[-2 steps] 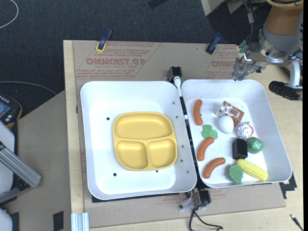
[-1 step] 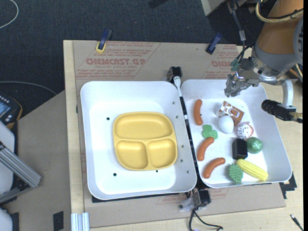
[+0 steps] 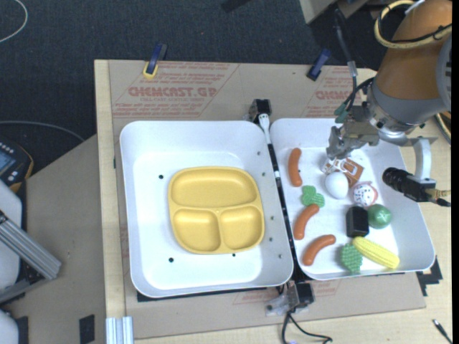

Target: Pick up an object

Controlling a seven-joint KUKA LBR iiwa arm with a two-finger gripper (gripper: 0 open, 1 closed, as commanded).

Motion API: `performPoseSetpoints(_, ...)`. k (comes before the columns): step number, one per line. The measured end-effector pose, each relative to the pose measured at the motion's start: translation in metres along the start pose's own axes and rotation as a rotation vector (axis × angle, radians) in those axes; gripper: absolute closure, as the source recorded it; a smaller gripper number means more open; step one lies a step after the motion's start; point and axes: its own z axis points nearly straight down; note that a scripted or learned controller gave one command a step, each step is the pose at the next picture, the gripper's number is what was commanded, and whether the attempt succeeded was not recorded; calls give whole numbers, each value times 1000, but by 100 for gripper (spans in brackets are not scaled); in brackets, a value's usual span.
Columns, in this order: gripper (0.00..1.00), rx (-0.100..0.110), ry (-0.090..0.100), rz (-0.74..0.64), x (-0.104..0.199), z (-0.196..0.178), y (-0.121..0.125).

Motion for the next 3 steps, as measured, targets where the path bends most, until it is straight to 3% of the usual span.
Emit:
performPoseSetpoints(1, 100, 1, 0, 2, 21, 6, -42)
performPoseSetpoints(3, 100, -7, -3, 2, 30, 0, -39)
